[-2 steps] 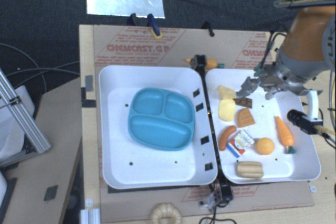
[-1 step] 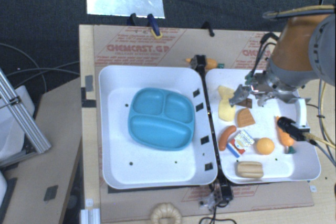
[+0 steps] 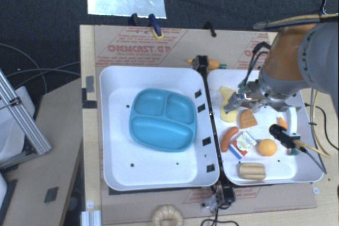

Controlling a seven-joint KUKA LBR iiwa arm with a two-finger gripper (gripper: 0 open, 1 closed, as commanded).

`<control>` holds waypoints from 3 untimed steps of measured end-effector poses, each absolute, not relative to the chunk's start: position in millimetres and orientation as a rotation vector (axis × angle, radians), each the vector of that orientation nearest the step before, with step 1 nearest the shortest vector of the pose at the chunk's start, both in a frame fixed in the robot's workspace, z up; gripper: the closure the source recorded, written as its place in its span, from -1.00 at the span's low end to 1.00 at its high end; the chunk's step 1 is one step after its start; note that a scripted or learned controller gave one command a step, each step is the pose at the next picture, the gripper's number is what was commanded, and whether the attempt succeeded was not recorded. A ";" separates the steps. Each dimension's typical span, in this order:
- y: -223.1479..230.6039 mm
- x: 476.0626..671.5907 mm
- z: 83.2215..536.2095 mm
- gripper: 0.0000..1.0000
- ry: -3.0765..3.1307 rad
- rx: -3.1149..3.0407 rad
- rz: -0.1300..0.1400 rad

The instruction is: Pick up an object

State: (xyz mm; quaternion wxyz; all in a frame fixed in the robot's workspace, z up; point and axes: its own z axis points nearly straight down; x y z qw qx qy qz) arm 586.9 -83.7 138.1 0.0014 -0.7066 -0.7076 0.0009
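We see the gripper (image 3: 231,107) low in the right bin (image 3: 283,168), over the near end of a yellow wedge (image 3: 226,93). Whether it is parted or closed we cannot tell, and we see nothing clamped in it. The wedge lies by the bin's left wall, its long axis running roughly from the far side to the near side.

We count one of each other thing in this bin:
- A brown slice (image 3: 247,118) lies just beside the gripper.
- A sausage (image 3: 229,138) slants from near-left to far-right.
- A small packet (image 3: 243,143) touches the sausage.
- An orange (image 3: 267,147) sits to the packet's right.
- A bread roll (image 3: 251,170) lies left to right at the near wall.

The left bin (image 3: 116,114) holds one blue plate (image 3: 161,119) with three compartments.
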 end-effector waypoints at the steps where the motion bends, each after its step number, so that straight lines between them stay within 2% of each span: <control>1: -85.7 589.6 91.3 -1.00 -2.229 -2.228 -0.003; 2: -87.0 593.7 107.0 1.00 -2.237 -2.238 -0.016; 3: -89.7 590.9 170.3 1.00 -2.228 -2.222 -0.007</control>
